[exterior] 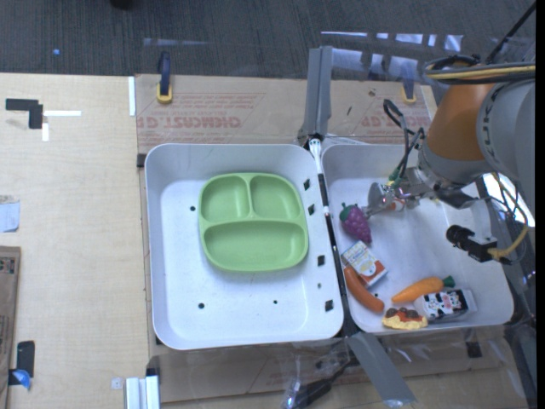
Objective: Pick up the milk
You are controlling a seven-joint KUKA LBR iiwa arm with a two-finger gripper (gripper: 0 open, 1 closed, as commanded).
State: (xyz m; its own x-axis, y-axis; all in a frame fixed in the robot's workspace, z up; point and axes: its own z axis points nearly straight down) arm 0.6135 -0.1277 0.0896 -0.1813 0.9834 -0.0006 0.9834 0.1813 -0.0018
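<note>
At the left of the frame the desk lies bare and pale. Next comes the left bin, which holds 1 green divided plate near its centre. The right bin carries the toys: purple grapes by its left wall, a small orange-and-white carton below them, a sausage, a carrot, a yellow-and-brown snack, and the milk, a black-and-white patterned carton lying on its side in the lower right corner, just under the carrot. The claw hangs in the upper part of this bin, near the grapes and well apart from the milk; I cannot tell whether it is spread or closed. To do the step well, it should travel to the lower right, line up across the carton's narrow sides, and descend clear of the carrot and the bin wall.
</note>
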